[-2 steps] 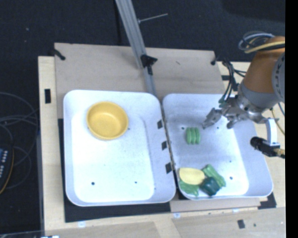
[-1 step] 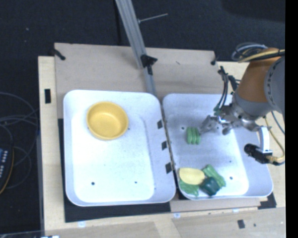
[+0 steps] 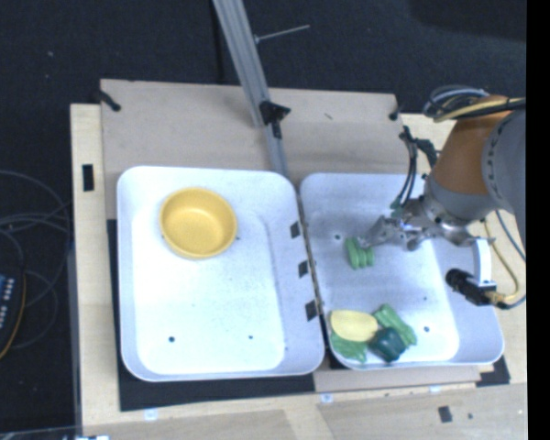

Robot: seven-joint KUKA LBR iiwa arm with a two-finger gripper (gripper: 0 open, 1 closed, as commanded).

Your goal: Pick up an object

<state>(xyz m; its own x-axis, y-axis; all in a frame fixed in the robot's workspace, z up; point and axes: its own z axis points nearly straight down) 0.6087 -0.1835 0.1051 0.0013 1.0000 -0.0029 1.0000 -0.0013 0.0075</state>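
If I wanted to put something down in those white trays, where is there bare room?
Most of the left bin is bare below and right of the yellow bowl. In the right bin, the far-left corner is bare. Crowded spots: the gripper over the green piece, and the near-left pile.

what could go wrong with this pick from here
1. The pincer sits right beside the green piece in the right bin, not clearly around it, so it may close on nothing or nudge it away.
2. The piece looks small and low, so it could slip out on lifting.
3. The pile at the bin's near edge is packed tight; a try there may grab two things.
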